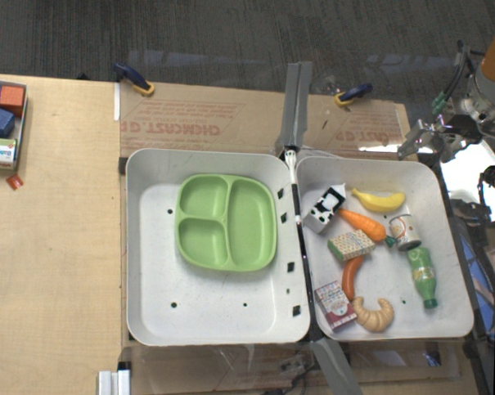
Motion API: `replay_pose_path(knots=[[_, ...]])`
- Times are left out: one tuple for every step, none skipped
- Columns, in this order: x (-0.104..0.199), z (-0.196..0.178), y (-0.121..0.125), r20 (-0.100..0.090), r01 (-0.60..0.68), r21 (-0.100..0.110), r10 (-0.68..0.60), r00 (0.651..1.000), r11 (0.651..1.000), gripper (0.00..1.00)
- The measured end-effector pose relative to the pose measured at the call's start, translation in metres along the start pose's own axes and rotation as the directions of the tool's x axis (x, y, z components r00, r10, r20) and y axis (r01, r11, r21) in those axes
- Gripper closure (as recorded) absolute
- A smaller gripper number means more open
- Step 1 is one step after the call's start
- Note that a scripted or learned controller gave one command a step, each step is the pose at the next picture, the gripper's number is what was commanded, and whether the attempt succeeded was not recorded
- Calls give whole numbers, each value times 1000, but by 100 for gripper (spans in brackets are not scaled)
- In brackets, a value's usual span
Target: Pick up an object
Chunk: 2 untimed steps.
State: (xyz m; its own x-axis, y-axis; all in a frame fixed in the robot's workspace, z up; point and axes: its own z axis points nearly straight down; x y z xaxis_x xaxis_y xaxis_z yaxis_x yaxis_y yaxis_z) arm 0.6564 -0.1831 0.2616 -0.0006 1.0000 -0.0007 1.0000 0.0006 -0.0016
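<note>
Hovering past the right bin's [444,201] far right corner, the hand [434,135] is seen holding nothing; whether it is spread or pressed together cannot be told. Candidates are clustered in that bin: banana [378,199], carrot [363,224], green bottle [422,276], croissant [375,314]. Risk is judged as a grab catching two touching items, or round ones being knocked aside.

Faint reddish print on cardboard sheet [234,118], upside down, too blurred to read
</note>
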Motion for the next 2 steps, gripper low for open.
replay_pose_path(knots=[[2,130,2,0,0,0,0,1000,1000,0],[61,170,-55,-1,0,1,0,1000,1000,0]])
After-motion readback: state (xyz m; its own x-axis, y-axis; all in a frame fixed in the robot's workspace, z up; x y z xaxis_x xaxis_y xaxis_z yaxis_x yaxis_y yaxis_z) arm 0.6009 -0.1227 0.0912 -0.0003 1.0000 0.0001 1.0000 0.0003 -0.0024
